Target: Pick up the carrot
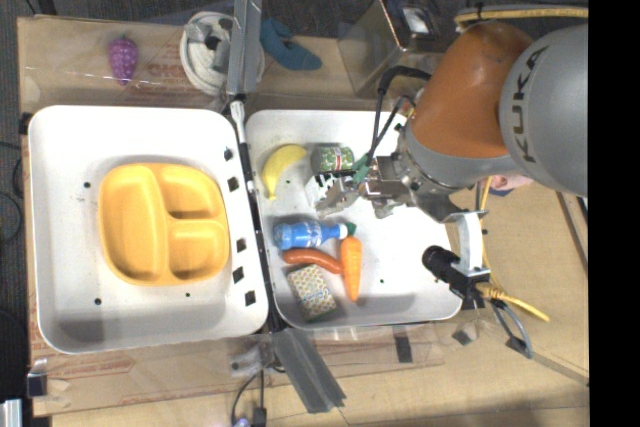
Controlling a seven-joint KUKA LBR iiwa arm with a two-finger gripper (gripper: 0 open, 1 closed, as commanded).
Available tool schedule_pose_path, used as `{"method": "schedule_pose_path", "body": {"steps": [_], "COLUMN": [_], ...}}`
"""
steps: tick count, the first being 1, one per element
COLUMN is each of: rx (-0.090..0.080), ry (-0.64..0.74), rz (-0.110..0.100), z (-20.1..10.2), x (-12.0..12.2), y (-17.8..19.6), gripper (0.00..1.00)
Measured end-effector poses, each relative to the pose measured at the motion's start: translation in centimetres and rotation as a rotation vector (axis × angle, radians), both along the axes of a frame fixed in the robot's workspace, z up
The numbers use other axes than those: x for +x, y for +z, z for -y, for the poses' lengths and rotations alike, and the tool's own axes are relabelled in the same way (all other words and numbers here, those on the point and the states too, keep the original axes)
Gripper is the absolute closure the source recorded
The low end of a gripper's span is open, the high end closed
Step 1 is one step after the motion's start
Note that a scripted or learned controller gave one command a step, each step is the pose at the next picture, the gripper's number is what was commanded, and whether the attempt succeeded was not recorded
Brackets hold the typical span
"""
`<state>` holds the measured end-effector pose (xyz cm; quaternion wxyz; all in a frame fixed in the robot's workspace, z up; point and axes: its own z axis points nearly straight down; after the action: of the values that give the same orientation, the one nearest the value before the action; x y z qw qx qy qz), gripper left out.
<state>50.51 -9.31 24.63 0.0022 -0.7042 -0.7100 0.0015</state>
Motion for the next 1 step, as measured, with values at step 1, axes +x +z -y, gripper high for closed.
{"method": "schedule_pose_path", "body": {"steps": [1], "rx": [0.0], "ry": [-0.049], "rz": [-0.001], "z": [4.99], "x": [-2.97], "y": [-10.2], "gripper": [0.0]}}
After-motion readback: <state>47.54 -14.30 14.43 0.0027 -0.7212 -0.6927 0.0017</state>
